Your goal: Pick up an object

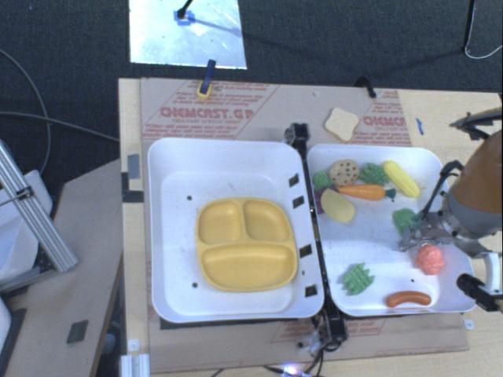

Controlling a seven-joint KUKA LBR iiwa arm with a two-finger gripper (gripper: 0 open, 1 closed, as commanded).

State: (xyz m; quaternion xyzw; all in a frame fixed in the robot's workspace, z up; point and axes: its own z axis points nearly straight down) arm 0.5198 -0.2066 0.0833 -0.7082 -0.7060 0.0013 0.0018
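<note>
The left bin (pixel 169 171) holds a yellow plate (pixel 246 243). The right bin (pixel 424 162) holds toy food (a carrot (pixel 364 192), a sausage (pixel 408 298)). The gripper (pixel 420 238) sits just above a pink toy (pixel 430 259); I cannot tell how its pincer stands.

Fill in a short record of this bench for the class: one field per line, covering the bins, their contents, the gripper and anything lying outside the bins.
left bin: holds a yellow divided plate
right bin: holds toy foods, among them a cookie, carrot, corn cob, sausage and pink piece
gripper: low over the right bin's right side, beside the pink piece
outside the bins: bread slice on the board behind the right bin
</note>
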